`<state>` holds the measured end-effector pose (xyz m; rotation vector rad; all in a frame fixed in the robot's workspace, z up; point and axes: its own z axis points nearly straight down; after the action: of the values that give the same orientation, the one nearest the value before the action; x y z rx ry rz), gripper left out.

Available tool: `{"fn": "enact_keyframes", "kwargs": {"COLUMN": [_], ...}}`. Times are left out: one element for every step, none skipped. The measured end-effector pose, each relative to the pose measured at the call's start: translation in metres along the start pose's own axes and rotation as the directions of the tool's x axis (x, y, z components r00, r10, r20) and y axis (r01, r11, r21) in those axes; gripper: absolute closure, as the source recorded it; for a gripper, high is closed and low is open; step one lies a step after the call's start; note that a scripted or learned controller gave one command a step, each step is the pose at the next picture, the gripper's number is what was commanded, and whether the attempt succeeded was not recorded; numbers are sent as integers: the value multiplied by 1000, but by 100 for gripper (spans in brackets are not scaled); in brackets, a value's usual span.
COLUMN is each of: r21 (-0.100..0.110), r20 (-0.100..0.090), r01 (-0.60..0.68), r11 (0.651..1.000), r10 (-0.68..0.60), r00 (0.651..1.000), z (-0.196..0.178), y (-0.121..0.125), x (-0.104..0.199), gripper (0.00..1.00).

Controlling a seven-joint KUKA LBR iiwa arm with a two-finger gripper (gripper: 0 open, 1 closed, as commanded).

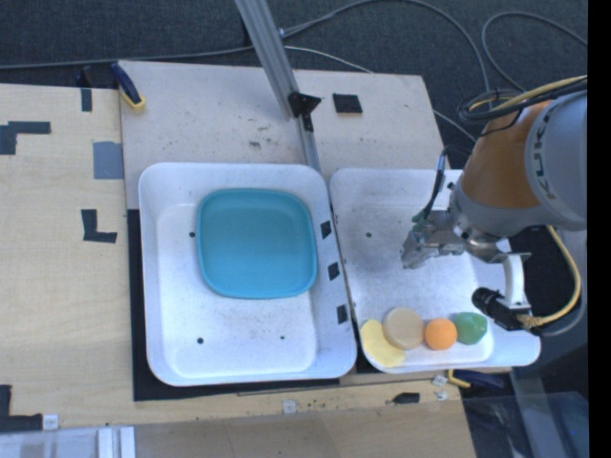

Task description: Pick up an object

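My gripper hangs over the right bin, can't tell its state, nothing visibly held. The orange ball sits near the front wall, apart from me. Pick not done.

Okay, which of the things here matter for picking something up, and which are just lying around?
For the job:
gripper, over the right bin
yellow piece, tan disc, orange ball and green piece, in a row at that bin's near edge

Lying about:
blue plate in the left bin
yellow-tipped tool on the bench
cables behind
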<state>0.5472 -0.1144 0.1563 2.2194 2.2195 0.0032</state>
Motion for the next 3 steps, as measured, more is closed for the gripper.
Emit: {"fn": "enact_keyframes", "kwargs": {"r21": [-1, -1, 4], "r20": [0, 0, -1], "r01": [1, 1, 4], "r11": [1000, 1000, 1000], "r10": [-1, -1, -4], "r00": [1000, 1000, 1000], "z": [-51, -106, -97], "y": [7, 8, 9], "x": [3, 13, 59], "gripper": [100, 100, 100]}}
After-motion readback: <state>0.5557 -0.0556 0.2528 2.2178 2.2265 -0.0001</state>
